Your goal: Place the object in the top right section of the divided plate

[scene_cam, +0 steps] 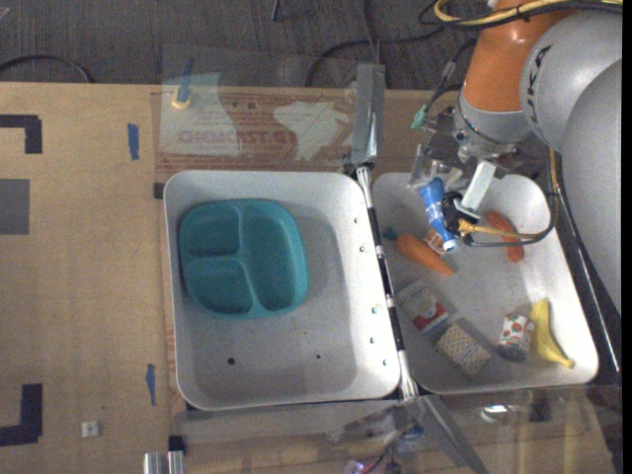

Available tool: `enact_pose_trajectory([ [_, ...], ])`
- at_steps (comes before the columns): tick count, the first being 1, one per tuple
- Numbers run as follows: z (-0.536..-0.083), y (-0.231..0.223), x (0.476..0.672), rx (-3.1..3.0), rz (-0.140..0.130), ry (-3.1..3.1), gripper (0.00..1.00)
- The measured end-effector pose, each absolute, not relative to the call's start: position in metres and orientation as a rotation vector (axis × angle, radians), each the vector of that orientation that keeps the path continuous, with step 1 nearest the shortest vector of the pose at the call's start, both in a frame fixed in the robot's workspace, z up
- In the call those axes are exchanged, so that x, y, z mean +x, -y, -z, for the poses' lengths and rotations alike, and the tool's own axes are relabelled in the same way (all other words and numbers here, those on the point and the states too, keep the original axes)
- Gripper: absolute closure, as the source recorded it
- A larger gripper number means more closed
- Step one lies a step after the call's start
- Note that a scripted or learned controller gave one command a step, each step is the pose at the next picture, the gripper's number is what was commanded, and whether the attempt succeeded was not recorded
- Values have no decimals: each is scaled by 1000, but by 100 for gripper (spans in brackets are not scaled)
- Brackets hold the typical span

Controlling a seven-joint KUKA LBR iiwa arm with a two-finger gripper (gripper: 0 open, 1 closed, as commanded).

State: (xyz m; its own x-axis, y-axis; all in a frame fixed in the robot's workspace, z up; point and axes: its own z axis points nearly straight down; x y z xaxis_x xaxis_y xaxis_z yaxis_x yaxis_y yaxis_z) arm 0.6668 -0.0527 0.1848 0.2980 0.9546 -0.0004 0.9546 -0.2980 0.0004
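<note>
The plate (242,257) at centre left is plain teal, in a white bin (296,363). At right, the tube (433,205) is blue, the carrot (425,254) orange, the banana (549,336) yellow, the cup (514,330) white with red marks.

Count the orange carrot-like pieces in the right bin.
2. The left orange piece lies near the right bin's left wall; the right orange piece lies toward its right wall. The arm may hide more.

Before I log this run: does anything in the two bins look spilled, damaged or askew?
Nothing spilled or damaged. The teal divided plate lies flat in the left bin, slightly turned; carrot and banana lie inside the right bin.
</note>
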Motion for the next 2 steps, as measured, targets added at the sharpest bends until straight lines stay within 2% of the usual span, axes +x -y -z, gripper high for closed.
enact_pose_trajectory([
  [2,-185,-60,667,2271,-1,-2171,100],
])
